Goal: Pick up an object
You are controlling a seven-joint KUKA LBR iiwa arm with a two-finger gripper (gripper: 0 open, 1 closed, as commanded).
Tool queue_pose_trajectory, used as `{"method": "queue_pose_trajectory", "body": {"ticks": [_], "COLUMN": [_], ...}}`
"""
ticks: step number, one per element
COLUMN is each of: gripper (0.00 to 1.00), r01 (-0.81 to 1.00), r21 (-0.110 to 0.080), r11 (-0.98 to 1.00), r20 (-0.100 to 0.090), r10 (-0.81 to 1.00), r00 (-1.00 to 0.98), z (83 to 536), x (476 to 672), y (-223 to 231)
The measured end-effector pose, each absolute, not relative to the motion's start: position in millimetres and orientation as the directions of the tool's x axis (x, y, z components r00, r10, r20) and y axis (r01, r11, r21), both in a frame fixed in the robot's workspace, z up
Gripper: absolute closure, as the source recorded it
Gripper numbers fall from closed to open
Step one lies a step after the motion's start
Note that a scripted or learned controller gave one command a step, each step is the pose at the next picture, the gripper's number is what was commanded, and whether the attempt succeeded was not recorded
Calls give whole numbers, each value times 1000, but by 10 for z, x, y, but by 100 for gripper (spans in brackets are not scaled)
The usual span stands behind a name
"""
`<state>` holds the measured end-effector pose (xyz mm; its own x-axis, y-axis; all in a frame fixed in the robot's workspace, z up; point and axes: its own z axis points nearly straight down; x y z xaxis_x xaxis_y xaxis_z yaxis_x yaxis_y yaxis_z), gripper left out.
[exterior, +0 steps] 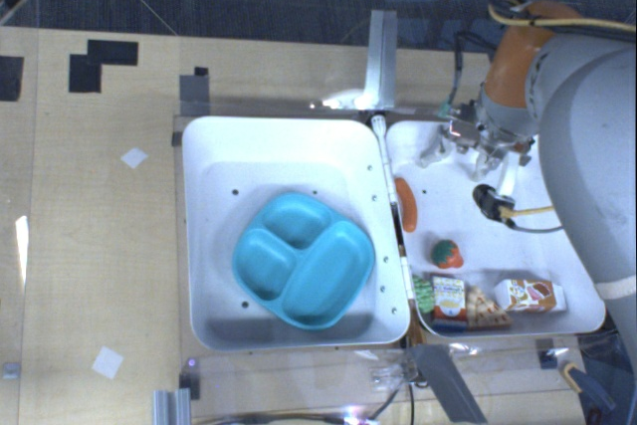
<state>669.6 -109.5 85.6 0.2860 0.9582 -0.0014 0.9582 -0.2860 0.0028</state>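
Tool (478, 146) sits at right bin's (572, 266) far end – grip state can't tell – nearest item, orange carrot-like toy (406, 202), lies down-left, long axis along the divider.

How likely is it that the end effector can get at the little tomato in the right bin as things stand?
Probably yes. The end effector is over the far part of the right bin, and the tomato lies by itself on bare bin floor, apart from the carrot and the packets, with nothing over it.
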Motion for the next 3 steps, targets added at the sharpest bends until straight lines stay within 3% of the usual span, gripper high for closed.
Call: {"method": "queue_pose_trajectory", "body": {"ticks": [1,2,3], "gripper": [0,100,0], "r01": [991,991,991], "r21": [8,16,16], "r11": [-133,-131,-131], "r20": [0,-1,-1], "r10": [991,991,991], "r00": [133,132,131], "z": [882,1012,1011], "x": [6070,6097,6096], "y": [-967,-971,-971]}}
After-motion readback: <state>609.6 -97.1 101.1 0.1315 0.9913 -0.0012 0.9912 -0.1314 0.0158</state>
